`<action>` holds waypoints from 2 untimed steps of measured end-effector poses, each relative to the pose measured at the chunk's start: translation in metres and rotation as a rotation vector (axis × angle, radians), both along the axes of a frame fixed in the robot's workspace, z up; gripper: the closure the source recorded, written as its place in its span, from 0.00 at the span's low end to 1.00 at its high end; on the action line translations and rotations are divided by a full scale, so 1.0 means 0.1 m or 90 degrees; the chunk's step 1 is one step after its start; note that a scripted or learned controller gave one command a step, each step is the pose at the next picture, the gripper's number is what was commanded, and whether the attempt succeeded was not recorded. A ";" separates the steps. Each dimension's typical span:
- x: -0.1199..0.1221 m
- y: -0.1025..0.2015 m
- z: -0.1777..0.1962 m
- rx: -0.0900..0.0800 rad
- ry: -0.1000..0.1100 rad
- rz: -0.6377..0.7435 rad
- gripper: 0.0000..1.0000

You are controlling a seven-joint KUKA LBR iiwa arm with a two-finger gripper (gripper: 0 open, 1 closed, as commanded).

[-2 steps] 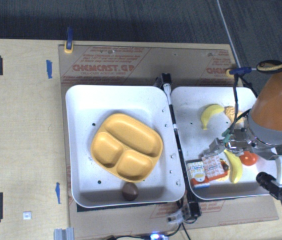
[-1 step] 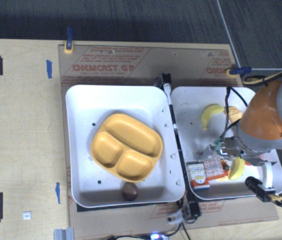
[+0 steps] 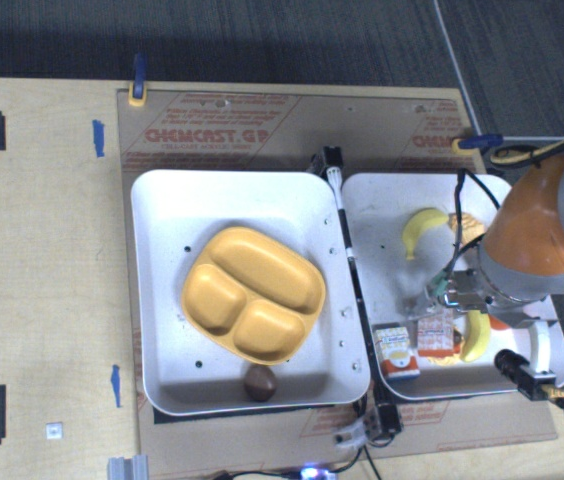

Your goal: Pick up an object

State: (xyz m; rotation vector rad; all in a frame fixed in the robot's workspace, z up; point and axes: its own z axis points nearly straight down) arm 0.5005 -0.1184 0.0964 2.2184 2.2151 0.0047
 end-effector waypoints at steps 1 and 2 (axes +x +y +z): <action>-0.20 0.67 0.88 0.002 0.003 0.002 1.00; -0.19 0.67 0.99 0.001 0.001 0.002 1.00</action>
